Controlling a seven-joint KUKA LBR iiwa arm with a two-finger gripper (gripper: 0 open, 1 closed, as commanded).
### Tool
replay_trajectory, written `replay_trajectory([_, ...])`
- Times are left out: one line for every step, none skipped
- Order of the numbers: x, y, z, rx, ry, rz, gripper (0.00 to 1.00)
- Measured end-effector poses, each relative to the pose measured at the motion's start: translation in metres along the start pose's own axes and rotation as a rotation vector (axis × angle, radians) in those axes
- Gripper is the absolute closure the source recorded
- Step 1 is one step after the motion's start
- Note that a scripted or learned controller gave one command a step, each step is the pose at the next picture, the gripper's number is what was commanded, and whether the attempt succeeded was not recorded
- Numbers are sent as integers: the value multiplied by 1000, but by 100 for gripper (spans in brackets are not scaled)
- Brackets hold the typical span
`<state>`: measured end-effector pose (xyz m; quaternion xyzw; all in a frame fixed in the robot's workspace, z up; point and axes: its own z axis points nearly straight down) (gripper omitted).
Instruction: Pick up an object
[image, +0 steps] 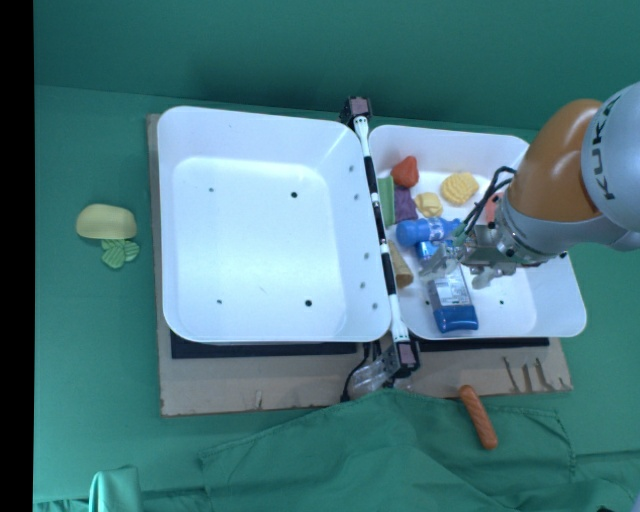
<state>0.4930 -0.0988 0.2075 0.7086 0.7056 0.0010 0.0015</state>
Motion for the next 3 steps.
replay_trajectory([-7, 72, 24, -7, -1, -3, 0])
replay_trajectory([-8, 72, 10, -14, -2, 1, 100])
replay_trajectory([8, 54, -77, -7, -1, -3, 100])
